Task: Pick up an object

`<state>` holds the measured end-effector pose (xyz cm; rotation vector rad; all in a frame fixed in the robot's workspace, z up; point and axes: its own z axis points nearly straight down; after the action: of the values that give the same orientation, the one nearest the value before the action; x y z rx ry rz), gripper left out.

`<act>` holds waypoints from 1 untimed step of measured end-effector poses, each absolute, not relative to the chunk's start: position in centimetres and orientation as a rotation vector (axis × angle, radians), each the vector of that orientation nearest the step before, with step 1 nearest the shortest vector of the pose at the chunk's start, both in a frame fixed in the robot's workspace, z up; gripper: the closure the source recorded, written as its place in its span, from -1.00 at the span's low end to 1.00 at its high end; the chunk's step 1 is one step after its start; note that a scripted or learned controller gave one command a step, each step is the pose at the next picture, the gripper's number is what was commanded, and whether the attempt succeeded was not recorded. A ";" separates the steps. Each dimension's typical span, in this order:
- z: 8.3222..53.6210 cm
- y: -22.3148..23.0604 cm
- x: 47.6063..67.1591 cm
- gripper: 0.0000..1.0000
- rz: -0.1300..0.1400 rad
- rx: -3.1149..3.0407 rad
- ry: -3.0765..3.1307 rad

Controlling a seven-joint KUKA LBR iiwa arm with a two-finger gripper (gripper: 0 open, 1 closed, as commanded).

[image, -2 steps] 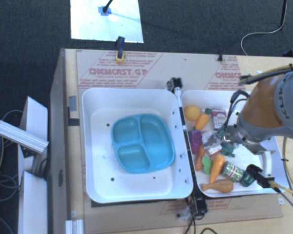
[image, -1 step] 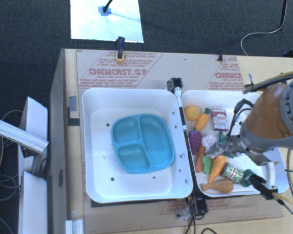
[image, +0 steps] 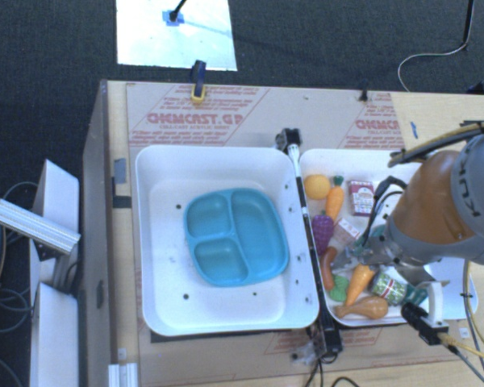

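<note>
The right bin (image: 310,164) holds several toy foods: a yellow lemon (image: 316,186), a small carrot (image: 334,201), a red and white box (image: 360,197), purple grapes (image: 322,232), a red chili (image: 328,268), a larger orange carrot (image: 359,280), a green can (image: 391,289) and a tan squash (image: 363,309). My gripper (image: 357,253) hangs low over the middle of this bin, just above the larger carrot and right of the grapes. The grey wrist and orange band hide the bin's right half.
The left bin (image: 165,216) carries a blue divided plate (image: 235,236) in its middle. A dark rail (image: 305,216) runs between the two bins. Cardboard covers the bench behind them.
</note>
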<state>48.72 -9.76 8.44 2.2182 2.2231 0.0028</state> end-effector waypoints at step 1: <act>9.5 -9.7 48.8 1.00 0.006 2.216 2.224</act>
<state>48.82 -9.75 9.46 2.2158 2.2237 0.0057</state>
